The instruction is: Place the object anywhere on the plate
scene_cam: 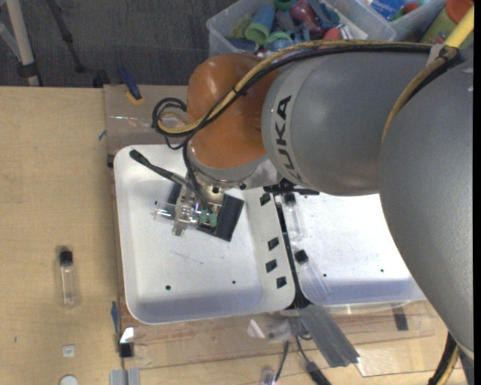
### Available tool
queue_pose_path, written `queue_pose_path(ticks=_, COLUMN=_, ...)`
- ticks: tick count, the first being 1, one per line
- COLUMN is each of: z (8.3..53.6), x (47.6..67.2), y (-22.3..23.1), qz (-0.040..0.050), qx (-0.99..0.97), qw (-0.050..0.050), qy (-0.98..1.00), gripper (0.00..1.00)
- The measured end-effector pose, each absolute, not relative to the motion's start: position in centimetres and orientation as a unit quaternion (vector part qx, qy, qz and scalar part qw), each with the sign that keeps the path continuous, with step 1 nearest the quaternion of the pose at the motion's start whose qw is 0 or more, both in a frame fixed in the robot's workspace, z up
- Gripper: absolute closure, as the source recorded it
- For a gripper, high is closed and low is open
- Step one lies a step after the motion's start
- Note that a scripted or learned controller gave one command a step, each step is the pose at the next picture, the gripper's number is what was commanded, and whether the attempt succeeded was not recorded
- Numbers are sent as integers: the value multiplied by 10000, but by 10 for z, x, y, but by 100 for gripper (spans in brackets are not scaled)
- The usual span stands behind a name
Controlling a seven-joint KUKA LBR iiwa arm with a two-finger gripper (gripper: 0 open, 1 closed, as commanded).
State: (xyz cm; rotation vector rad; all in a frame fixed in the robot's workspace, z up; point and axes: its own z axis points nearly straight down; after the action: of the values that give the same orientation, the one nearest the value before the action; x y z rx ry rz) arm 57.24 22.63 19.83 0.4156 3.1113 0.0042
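Grey arm casing (353, 113) covers most of the right side and hides much of the right-hand shallow white plastic bin (353, 256). The glossy orange band (225, 105) above the wrist sits over the far edge of the left-hand shallow white plastic bin (195, 286). Black and yellow cables (173, 120) loop off the band.

Surroundings:
- A small clear glass vial with a dark cap (68, 274) lies on the pale wooden bench (45, 188), well apart from the bins.
- A clear plastic tub of mixed coloured toys (316, 22) stands behind the bench.
- A small blue item (132, 92) lies near the far bench edge.
- A row of small black clips (272, 256) runs along the seam where the two bins meet.

The metal two-finger gripper (188, 214) hangs low over the middle of the left bin, with a flat black rectangular block (229, 218) just beside it. Its state cannot be told from this angle.

Task's thing, as far as I can judge, is the thin black rod-shaped object (150, 164). It is matte, slender and slightly thicker at its far-left tip. It lies at a slant in the far-left part of the left bin. Its near end runs in under the gripper, and contact there is not resolvable.

Writing: large black letters "UKA" read sideways on the arm casing, with the first letter cut off by the curve.
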Motion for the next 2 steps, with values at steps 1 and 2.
queue_pose_path(ticks=1, z=199, x=489, y=216, qz=2, qx=2098, qw=-7, qy=9777, gripper=100)
queue_pose_path(ticks=2, z=141, x=478, y=224, qz=-9, qx=3699, qw=-16, qy=9291, gripper=100)
